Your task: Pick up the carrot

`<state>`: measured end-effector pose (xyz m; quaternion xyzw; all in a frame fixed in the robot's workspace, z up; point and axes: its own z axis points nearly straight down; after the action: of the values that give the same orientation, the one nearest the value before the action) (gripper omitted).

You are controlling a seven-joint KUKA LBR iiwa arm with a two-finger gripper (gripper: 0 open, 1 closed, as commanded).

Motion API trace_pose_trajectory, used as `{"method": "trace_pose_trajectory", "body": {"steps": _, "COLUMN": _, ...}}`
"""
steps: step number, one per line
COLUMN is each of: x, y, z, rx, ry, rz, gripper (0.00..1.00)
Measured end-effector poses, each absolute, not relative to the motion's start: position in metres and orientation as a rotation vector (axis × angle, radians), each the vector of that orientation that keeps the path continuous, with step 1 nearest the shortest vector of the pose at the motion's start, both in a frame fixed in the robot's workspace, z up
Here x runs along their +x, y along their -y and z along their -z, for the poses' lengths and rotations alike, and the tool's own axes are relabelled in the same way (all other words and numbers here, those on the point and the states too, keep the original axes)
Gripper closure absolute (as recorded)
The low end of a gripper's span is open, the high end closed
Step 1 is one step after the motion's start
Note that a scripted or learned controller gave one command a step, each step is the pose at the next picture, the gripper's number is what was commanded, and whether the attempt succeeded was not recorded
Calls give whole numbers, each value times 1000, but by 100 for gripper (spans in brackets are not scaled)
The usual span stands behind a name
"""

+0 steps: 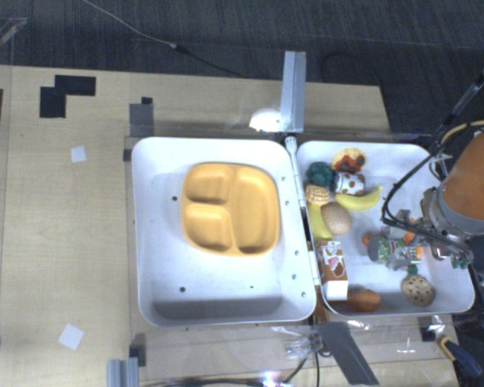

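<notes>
The yellow plate (230,208) sits in the left bin (157,297). In the right bin (460,297), the carrot (363,300) lies by the near wall, beside a carton (333,271). It is probably light, stiff, smooth plastic, best pinched across its thick middle. The gripper (399,250) hovers nearby; whether it is open or closed cannot be told.

You see the arm (473,185) as a rounded orange dome above a grey wrist ring. Black cables loop along its left side and trail off behind it. The end effector (399,250) is a cluttered grey metal assembly with small orange and green parts.
</notes>
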<state>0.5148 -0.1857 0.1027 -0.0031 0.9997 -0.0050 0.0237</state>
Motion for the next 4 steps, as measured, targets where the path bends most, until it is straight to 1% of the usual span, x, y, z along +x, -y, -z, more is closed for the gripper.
{"method": "trace_pose_trajectory", "body": {"steps": 1, "x": 498, "y": 160, "z": -155, "rx": -876, "ry": -3006, "rz": 6, "gripper": 100}}
{"method": "trace_pose_trajectory", "body": {"steps": 2, "x": 503, "y": 163, "z": -93, "rx": -1642, "ry": -2670, "rz": 5, "gripper": 100}}
{"method": "trace_pose_trajectory", "body": {"steps": 3, "x": 489, "y": 166, "z": -122, "rx": -1368, "ry": -2820, "rz": 6, "gripper": 100}}
{"method": "trace_pose_trajectory", "body": {"steps": 4, "x": 508, "y": 98, "z": -185, "rx": -854, "ry": -3010, "rz": 5, "gripper": 100}}
